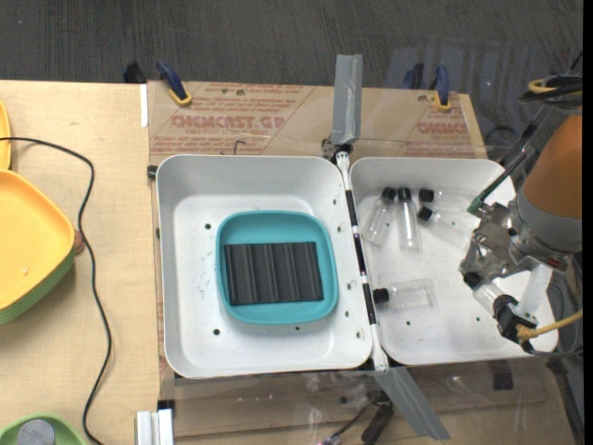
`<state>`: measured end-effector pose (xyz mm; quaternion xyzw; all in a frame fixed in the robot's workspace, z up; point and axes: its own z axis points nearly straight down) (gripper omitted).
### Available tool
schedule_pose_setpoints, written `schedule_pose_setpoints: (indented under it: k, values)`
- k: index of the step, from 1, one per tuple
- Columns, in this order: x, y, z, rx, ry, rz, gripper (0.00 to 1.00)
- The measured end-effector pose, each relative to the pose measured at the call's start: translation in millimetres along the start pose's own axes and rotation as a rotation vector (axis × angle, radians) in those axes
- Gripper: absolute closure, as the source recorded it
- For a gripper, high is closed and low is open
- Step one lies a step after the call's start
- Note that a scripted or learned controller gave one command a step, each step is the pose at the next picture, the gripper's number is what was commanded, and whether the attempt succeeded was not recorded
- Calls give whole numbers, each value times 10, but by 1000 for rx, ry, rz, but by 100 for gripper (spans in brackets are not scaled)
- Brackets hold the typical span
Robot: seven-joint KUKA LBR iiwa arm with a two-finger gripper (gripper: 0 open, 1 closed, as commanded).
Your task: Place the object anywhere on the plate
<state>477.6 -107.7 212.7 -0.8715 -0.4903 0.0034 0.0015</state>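
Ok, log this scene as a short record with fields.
left bin: holds the teal plate, which has a dark ribbed centre
right bin: clear black-capped tubes clustered at the back, lone tube nearer the front
hand: over the right bin's right side, grip unclear
task: no tube on the plate yet

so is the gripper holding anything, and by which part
Cannot tell: the grey robot gripper sits over the right shallow white bin, its tip too blurred to show a hold.
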Motion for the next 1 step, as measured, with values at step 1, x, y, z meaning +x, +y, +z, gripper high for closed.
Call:
schedule_pose_setpoints:
  k: [1]
  values:
    - [0,0,0,1,0,0,0]
